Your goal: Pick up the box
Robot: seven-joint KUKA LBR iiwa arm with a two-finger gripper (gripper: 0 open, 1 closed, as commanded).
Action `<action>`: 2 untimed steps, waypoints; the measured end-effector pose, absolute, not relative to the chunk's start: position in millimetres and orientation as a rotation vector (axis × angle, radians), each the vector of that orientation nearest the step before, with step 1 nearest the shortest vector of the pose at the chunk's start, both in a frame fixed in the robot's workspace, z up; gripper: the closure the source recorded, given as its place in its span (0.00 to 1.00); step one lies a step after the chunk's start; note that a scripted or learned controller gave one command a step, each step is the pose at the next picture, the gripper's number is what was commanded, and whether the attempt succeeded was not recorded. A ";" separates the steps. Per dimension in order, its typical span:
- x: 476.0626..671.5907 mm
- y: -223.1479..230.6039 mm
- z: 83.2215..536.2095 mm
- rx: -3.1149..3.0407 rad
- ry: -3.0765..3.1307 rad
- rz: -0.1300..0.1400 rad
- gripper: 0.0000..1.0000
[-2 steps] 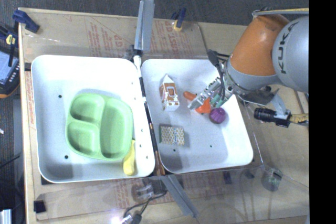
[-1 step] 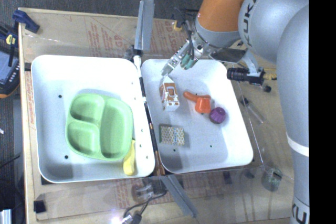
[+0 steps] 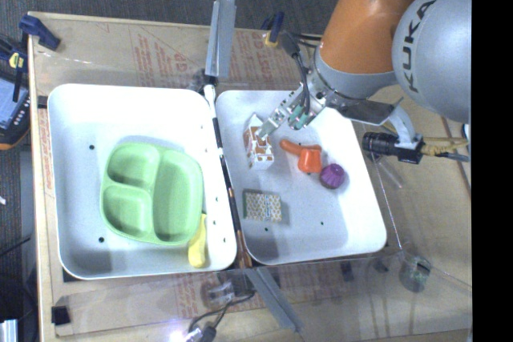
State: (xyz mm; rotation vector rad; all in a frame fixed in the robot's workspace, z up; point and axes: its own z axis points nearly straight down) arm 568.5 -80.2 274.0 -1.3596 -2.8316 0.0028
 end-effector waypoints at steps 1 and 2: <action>528.6 -48.9 286.3 -0.960 -2.991 0.001 1.00; 508.5 -18.9 252.9 -1.350 -2.834 0.003 1.00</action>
